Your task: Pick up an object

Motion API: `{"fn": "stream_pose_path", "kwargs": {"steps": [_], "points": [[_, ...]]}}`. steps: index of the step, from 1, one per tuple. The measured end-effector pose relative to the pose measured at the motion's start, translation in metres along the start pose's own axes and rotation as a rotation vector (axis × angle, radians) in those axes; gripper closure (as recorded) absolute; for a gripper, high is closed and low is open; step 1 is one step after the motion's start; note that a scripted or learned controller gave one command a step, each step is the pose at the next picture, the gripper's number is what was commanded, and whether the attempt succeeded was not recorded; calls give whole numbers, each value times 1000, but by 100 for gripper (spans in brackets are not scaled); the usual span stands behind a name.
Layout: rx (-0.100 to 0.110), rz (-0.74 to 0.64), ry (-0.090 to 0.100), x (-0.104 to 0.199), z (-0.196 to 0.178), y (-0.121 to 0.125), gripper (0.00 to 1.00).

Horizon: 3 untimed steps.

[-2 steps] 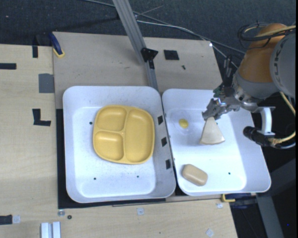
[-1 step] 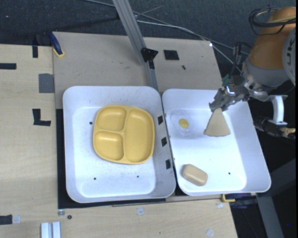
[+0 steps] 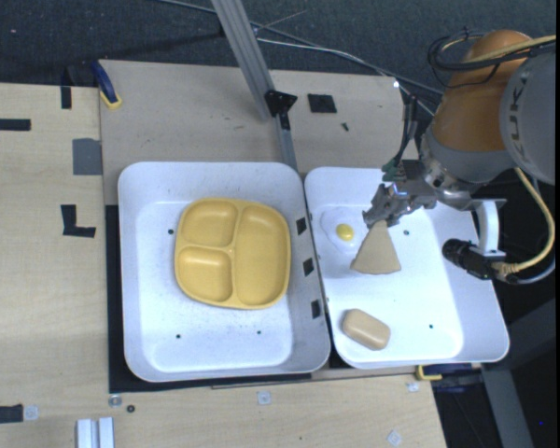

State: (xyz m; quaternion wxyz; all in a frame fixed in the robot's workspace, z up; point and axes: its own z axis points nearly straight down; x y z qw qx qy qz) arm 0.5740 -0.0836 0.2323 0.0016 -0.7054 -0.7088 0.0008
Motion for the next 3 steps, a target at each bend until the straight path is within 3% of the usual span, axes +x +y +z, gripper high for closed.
{"fn": "stream_pose_path", "kwargs": {"steps": [1, 2, 3], "points": [[0, -1, -1, 52, 6, -24, 100], [-16, 1, -5, 98, 12, -27, 100], [1, -2, -1, 154, 19, -45, 100]]}}
